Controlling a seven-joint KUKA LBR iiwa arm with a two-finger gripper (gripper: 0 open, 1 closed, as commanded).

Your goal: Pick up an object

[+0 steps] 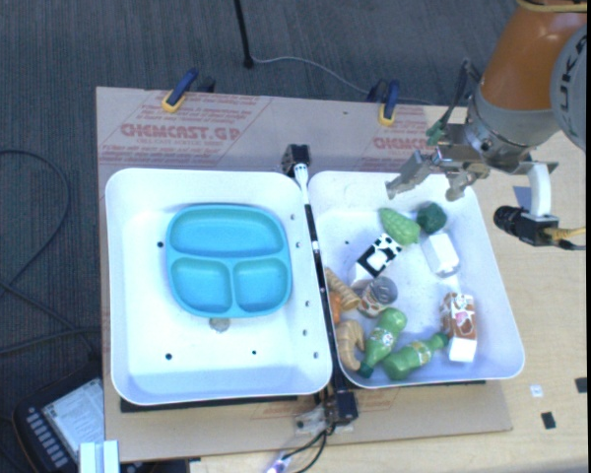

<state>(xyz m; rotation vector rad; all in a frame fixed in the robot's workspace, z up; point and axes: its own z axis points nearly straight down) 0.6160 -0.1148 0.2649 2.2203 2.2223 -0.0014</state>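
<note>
Toys are lying heaped at the lower right of the frame in the right bin (502, 294), none lifted; the pincer (435, 177) is hovering spread wide and gripping nothing above a green toy (401, 227), so the pick is barely beginning.

Red block lettering is printed on the cardboard sheet (276, 126) that lies under the two bins. The clearest piece, well to the left of the gripper (435, 177) along the sheet's far edge, appears to read "CHEMCAST GP", seen upside down. A second patch of the same red print lies just beside the gripper on its left, partly hidden by it and too broken to read. The other markings are too small or blurred to read.
</note>
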